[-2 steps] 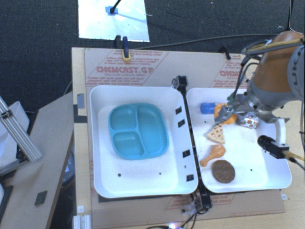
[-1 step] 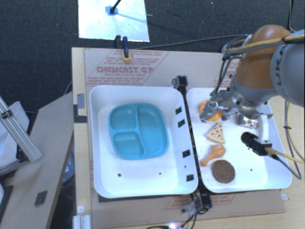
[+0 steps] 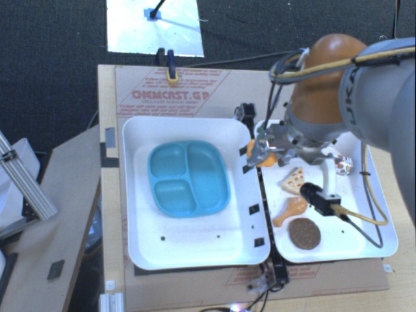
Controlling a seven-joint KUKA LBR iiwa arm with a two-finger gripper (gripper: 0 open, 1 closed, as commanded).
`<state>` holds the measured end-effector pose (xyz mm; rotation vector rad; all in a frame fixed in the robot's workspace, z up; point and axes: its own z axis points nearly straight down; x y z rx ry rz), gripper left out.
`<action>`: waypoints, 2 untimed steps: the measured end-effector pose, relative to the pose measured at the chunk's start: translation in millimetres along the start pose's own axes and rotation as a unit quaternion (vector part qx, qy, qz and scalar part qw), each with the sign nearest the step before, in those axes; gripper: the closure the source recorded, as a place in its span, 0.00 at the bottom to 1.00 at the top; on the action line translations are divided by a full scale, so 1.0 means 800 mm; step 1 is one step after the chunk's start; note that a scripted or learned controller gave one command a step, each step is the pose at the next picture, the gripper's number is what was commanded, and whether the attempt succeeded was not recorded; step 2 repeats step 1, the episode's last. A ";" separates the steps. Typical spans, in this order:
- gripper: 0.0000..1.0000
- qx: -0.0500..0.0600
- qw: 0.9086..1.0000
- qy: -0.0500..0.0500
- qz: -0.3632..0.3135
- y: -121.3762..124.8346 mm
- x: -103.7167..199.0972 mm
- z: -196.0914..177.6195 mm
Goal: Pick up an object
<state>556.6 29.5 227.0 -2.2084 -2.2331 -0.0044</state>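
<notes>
The right bin point(image 3: 382, 238) holds several toy foods: a yellow wedge with red dots point(image 3: 294, 181), a tan drumstick point(image 3: 290, 210), a round brown patty point(image 3: 304, 233) and a small red and white piece point(image 3: 343, 167). An orange piece point(image 3: 268, 161) lies at that bin's left wall, partly under my gripper point(image 3: 262, 147). The gripper hangs low over this corner, right above the orange piece. The arm's grey and orange body covers the back of the bin.
A blue divided plate point(image 3: 188, 178) lies in the left bin point(image 3: 140, 239). A black plug with a yellow cable point(image 3: 320, 199) hangs from the arm over the right bin's middle. A low wall between the two bins runs just left of the gripper.
</notes>
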 end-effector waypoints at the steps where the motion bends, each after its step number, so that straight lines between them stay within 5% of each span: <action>1: 1.00 0.001 1.000 0.000 0.001 -0.002 0.064 0.012; 2: 1.00 0.001 1.000 0.000 0.001 -0.002 0.064 0.012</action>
